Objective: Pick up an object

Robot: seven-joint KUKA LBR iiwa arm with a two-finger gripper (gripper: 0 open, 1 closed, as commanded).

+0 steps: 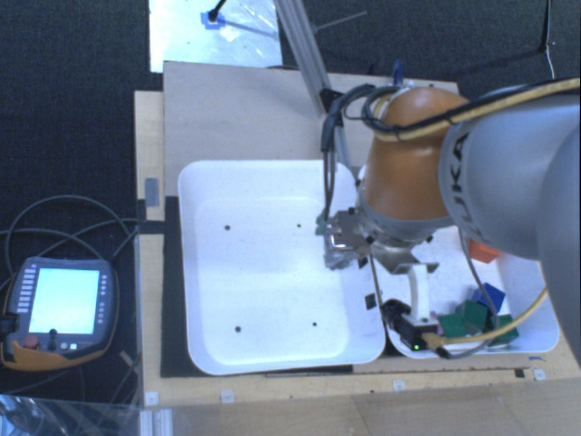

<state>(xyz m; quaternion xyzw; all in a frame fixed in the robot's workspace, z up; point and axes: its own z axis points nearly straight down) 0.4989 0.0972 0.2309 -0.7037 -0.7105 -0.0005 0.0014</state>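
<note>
The gripper (348,243) is positioned over the adjoining walls of the left shallow white bin (195,271) and the right shallow white bin (547,336). Its degree of opening cannot be told. In the right bin, apart from the gripper, lie dark green blocks (472,319), a blue block (491,295) touching them, and an orange piece (484,252) near them.

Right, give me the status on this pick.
Done: nothing lifted that I can see; the dark green blocks, blue block and orange piece lie in the right white bin. In hand: the gripper hangs over the seam between the bins; its grasp is hidden. Left: reach an object, grip it, lift it.
</note>
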